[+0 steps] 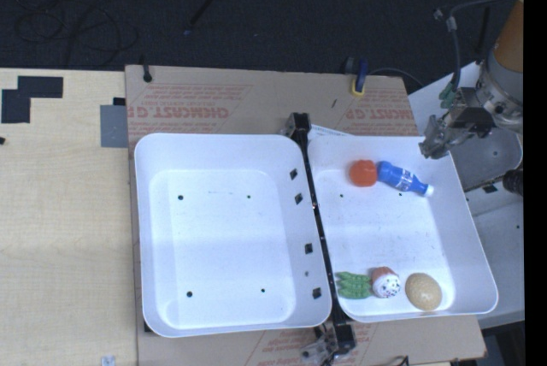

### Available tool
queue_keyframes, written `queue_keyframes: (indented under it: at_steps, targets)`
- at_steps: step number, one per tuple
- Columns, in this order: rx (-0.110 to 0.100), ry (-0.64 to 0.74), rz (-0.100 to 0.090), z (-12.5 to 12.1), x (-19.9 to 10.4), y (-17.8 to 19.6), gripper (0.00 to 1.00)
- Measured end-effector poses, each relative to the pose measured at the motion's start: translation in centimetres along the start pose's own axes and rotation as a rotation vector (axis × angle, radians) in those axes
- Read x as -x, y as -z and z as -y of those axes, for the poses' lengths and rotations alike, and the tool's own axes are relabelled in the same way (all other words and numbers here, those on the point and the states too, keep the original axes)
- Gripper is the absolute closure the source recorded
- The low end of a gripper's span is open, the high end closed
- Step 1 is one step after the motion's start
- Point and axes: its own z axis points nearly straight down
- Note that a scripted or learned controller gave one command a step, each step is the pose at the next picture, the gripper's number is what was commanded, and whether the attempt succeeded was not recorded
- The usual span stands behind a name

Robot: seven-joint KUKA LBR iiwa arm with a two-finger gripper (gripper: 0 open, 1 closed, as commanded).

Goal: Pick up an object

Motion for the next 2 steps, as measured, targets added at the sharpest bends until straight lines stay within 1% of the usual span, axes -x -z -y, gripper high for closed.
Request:
queue_keyframes:
  at_steps: [1, 2]
  targets:
    - [0.009, 0.0, 0.002, -2.0, 1.2, 7.1, 1.0]
    - [0.004, -0.002, 0.0, -0.1, 0.0, 10.1, 1.0]
